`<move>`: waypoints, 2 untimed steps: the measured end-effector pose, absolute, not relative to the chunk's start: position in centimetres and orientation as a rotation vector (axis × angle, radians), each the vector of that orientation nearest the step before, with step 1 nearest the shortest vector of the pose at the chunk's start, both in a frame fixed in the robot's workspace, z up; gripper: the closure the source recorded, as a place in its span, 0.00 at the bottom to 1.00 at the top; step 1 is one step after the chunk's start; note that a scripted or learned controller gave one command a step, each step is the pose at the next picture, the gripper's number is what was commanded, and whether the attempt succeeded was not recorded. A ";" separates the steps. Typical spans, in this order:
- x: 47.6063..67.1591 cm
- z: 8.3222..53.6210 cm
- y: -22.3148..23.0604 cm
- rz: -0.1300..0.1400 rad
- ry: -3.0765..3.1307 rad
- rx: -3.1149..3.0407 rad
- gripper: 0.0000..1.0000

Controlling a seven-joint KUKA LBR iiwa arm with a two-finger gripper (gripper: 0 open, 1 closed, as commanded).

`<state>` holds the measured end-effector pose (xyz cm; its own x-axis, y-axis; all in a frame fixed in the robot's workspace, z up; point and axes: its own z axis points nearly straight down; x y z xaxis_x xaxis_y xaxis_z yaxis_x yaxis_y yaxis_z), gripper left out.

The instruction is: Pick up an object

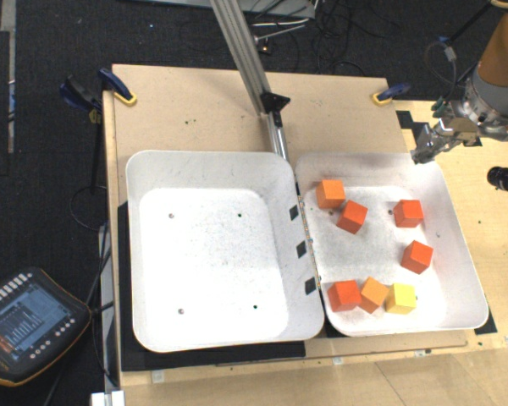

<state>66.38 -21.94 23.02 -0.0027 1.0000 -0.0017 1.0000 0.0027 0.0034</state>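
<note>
Plywood bench bears 2 shallow white bins; the right white bin (457, 252) holds 7 small blocks. Nearest the gripper (425, 152), whose state cannot be told, the red-orange cube (408, 213) looks light, rigid; grasp opposite flat faces.

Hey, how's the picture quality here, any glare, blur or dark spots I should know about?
Camera view: lighting is even, both white bins bright but not blown out; the blocks are sharp with short soft shadows; the gripper at the right bin's top corner looks slightly blurred; the floor around the bench is dark.
</note>
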 end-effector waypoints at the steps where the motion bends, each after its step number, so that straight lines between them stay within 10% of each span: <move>1: 65.2 22.3 -16.0 0.001 2.231 2.215 1.00; 2: 64.4 21.6 -10.0 0.001 2.233 2.215 1.00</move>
<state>64.40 -10.02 21.62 -0.0081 1.0000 0.0028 1.0000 0.0081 -0.0015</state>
